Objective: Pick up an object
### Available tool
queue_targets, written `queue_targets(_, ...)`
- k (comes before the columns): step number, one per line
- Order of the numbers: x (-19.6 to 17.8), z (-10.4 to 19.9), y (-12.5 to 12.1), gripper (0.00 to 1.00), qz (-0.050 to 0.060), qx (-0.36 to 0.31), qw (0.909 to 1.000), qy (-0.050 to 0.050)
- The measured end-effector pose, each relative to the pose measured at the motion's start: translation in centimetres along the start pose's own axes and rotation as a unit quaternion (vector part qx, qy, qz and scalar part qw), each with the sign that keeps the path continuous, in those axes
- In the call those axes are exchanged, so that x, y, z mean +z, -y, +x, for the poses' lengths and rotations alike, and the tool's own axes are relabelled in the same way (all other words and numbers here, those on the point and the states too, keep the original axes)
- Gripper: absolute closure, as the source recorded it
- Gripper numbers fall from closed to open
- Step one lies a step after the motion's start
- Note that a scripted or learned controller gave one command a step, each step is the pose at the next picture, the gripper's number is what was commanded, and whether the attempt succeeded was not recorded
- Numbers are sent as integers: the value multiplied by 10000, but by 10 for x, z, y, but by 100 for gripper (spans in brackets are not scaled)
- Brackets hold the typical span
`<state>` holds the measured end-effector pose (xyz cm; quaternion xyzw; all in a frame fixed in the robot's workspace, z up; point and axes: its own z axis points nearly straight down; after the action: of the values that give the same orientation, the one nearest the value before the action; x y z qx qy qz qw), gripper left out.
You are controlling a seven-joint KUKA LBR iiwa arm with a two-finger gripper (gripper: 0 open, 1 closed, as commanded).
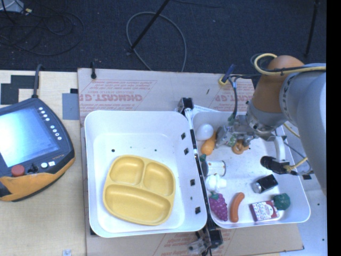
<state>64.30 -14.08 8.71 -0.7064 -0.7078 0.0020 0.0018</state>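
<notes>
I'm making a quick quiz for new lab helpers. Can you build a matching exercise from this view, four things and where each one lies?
Things:
1. yellow divided tray
2. purple grapes
3. egg
4. handheld control pendant

Places:
A. far left corner of the right bin
B. on the bench, left of both bins
C. inside the left bin
D. near left corner of the right bin, beside a sausage

Pairs: 1-C, 2-D, 3-A, 4-B

bench (pixel 53 217) | cardboard sheet (pixel 133 92) | two white bins (pixel 96 127) | control pendant (pixel 29 145)
</notes>
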Motion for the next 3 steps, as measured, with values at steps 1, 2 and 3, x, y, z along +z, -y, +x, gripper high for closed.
queue_targets(1, 0, 1, 0, 0, -4, 3, 10000, 0)
queue_targets(2, 0, 7, 0, 0, -4, 0, 10000, 5)
queue_targets(3, 0, 22, 0, 0, -4, 0, 10000, 1)
